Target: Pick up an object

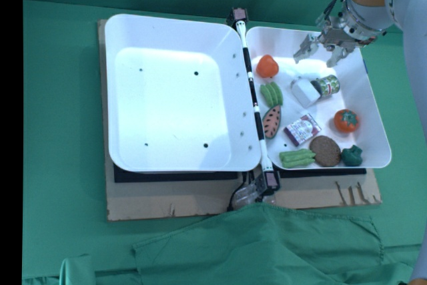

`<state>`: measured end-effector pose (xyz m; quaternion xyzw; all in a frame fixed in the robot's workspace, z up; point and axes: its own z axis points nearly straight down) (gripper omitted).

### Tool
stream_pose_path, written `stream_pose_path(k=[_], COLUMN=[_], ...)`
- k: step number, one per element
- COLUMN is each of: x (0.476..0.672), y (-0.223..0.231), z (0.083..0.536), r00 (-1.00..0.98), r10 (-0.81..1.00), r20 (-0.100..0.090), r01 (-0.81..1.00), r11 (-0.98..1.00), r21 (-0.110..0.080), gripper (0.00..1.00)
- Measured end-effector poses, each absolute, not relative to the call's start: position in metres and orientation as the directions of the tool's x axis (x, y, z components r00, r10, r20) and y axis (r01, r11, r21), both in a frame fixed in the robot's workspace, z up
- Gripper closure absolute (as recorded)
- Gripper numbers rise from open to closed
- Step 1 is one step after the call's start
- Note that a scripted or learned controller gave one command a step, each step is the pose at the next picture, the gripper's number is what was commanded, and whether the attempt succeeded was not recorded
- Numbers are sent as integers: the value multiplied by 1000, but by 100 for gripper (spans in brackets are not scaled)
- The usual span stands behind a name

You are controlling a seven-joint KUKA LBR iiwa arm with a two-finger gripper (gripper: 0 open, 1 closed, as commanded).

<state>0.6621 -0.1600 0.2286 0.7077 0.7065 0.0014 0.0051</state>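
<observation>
Camera view: gripper (323,53) fingers spread (empty); can (327,85) just below.

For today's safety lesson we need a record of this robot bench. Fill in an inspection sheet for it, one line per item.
Surface: green cloth-covered bench with a cardboard sheet under two white bins.
Job's things: right bin holds an orange pepper, a green pod, a watermelon slice, a white box, a can, a small packet, a tomato, a brown disc, a green bean piece and broccoli.
Clutter: left bin, nothing seen inside.
Grippers: gripper open, above the right bin's far edge, holding nothing.
Cables: dark cables on the wrist.
Surroundings: green cloth bunched in front.
</observation>
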Motion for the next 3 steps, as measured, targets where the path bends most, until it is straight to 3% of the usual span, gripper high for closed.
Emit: stream_pose_path(k=[1, 2, 3], x=[565, 545, 537], y=[-131, -122, -188], z=[235, 342, 261], r00=[5, 2, 10], r10=[1000, 1000, 1000], r20=[0, -3, -3], r01=[1000, 1000, 1000], r11=[-5, -2, -10], r21=[-2, 16, -1], gripper=[0, 0, 0])
